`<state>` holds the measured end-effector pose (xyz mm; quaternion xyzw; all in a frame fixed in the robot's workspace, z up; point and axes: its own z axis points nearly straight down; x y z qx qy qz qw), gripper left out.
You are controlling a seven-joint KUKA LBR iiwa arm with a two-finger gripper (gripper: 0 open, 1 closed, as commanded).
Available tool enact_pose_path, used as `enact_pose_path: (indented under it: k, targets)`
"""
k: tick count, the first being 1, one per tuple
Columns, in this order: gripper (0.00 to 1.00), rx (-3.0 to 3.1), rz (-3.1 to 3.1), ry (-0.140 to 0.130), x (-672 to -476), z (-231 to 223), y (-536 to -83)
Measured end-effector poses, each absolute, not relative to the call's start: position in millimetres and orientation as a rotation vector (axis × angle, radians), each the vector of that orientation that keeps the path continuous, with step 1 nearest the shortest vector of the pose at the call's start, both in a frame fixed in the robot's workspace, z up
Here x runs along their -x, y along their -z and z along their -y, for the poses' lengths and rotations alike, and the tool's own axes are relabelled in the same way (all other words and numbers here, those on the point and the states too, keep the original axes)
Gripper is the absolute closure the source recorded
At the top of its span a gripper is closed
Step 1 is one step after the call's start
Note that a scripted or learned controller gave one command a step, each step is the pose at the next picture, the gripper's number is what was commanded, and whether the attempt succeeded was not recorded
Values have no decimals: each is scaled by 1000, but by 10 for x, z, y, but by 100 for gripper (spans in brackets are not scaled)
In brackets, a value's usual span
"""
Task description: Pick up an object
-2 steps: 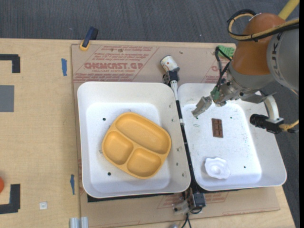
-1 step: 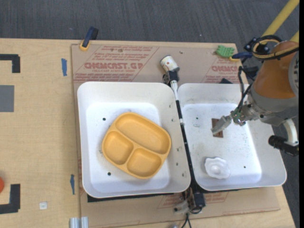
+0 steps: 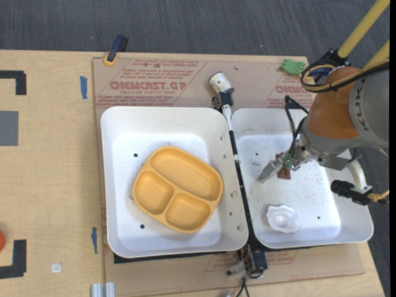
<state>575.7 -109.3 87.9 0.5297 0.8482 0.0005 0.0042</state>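
Left bin (image 3: 117, 166): yellow divided plate (image 3: 178, 188) lying flat, three compartments, sitting slightly toward the bin's near-right. Nothing in the compartments that I can see. Not what I'm closest to.

Right bin (image 3: 346, 228): one small white object (image 3: 281, 218), roundish and low, resting on the floor near the front wall. Looks like the nearest pick candidate.

My gripper (image 3: 281, 166) is over the right bin, up and back from the white object, apart from it, not touching. One grey finger (image 3: 267, 171) angles out toward the left; there's something small and brownish at the tip area, but I can't tell if that's part of the tooling or a held item. Can't tell how wide my fingers stand either, the wrist and orange band block most of it. So: no confirmed hold.

Step, as I read it: approach/positioning over the right bin, grasp not yet made.

Next move needs: shift toward the front of the bin to centre over the white object, fingers spread wide enough to straddle it, then descend straight. It's low and near the wall, so little finger clearance on that side; risk of nudging it instead of closing on it.
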Motion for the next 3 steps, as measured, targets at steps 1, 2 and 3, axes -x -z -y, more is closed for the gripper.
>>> enact_pose_path:
  k: [1,2,3]
  targets:
    - [0,-1259,-2869,-2,-6041,1193,-871]
    - [0,-1661,-2656,-3,-6121,998,-873]
    - [100,-1655,-2650,-5,-6142,1006,-990]
